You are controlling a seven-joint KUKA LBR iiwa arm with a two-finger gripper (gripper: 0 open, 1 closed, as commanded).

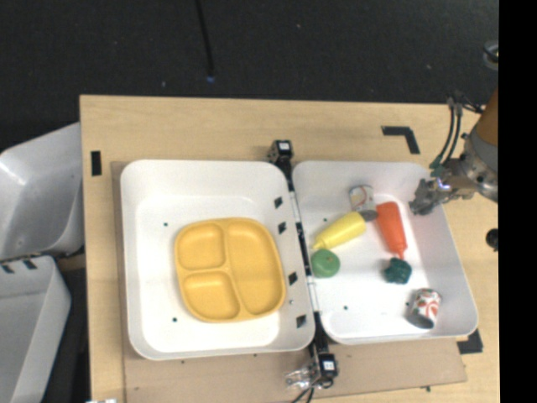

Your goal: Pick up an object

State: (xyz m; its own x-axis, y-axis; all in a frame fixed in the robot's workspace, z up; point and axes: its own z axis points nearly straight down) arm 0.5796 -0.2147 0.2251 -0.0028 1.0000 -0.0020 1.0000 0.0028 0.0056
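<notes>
While the arm reaches in from the right, the gripper (424, 196) hangs over the upper right rim of the right bin (445, 309); whether it is parted or closed cannot be told, and nothing is seen in it. Right bin contents: an orange carrot-shaped toy (391, 227) nearest the gripper, a yellow bottle-like toy with a green cap (335, 242), a small metal ring (360, 196), a dark green piece (397, 270) and a red-and-white ball (424, 306). Left bin (138, 309): a yellow divided plate (228, 269) lying flat.
</notes>
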